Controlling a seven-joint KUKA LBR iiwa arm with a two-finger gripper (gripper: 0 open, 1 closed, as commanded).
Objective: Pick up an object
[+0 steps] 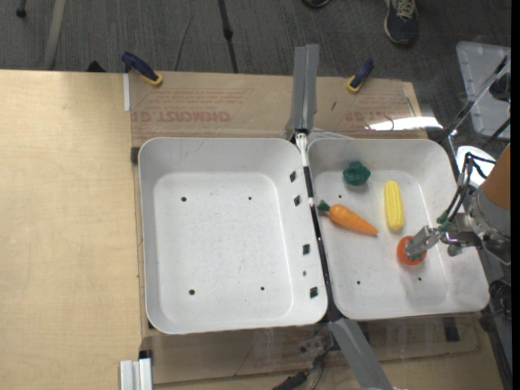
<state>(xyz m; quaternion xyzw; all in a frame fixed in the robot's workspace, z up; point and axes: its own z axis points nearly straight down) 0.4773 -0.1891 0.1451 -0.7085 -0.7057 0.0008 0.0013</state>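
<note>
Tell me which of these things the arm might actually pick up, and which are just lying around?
Part of the job:
gripper, low over the red-orange ball
red-orange ball
carrot
corn cob
dark green toy
right bin holding them

Just lying about:
left bin
two clamps at the bench's far edge
shoes on the floor

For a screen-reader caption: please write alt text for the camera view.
A robot gripper reaches from the right, poised at a small red-orange tomato in the right bin, which also holds a carrot, a corn cob and a dark green vegetable. The left bin sits beside it.
</note>
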